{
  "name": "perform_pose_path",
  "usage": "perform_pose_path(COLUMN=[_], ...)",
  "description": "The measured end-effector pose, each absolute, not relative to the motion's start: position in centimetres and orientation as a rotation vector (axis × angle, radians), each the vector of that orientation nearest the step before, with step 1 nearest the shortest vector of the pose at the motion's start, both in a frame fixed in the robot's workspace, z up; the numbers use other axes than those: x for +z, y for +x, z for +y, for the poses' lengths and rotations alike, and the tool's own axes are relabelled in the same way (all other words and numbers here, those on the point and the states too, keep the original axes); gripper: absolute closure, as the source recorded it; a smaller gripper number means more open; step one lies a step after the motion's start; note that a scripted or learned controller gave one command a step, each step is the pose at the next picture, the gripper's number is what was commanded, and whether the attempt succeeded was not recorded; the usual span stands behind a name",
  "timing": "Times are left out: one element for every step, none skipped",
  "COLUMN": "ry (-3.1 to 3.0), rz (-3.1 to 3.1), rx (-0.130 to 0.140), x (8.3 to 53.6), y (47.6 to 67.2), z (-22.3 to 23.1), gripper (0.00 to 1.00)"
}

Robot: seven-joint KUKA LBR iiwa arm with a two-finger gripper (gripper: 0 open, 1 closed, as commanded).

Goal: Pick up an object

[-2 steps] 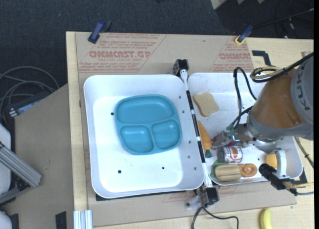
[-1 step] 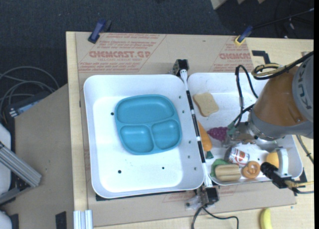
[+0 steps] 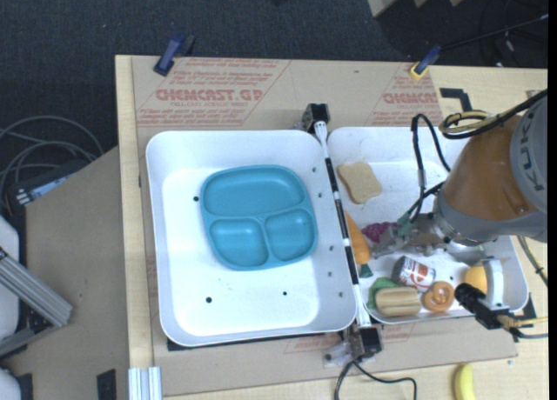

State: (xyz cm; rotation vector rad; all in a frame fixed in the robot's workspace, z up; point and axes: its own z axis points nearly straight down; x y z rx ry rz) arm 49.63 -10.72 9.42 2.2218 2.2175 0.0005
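The grey arm with its orange band (image 3: 487, 176) reaches from the right into the right-hand shallow white bin (image 3: 392, 142). Its two-finger gripper (image 3: 409, 235) sits low in that bin; whether it is open or closed cannot be told. Just beside it lie a purple lump (image 3: 377, 233) and a small red-and-white can (image 3: 414, 271). A tan bread-like slice (image 3: 359, 181) lies farther back. The left white bin (image 3: 174, 242) holds a blue divided plastic tray (image 3: 258, 216).
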Motion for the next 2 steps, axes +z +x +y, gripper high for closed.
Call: perform_pose_path(ry=[2.219, 2.218], rz=[2.212, 2.216], rx=[-0.002, 0.004], x=[8.58, 9.53], y=[53.59, 53.64], z=[-10.28, -9.95], gripper=[0.00, 1.00])
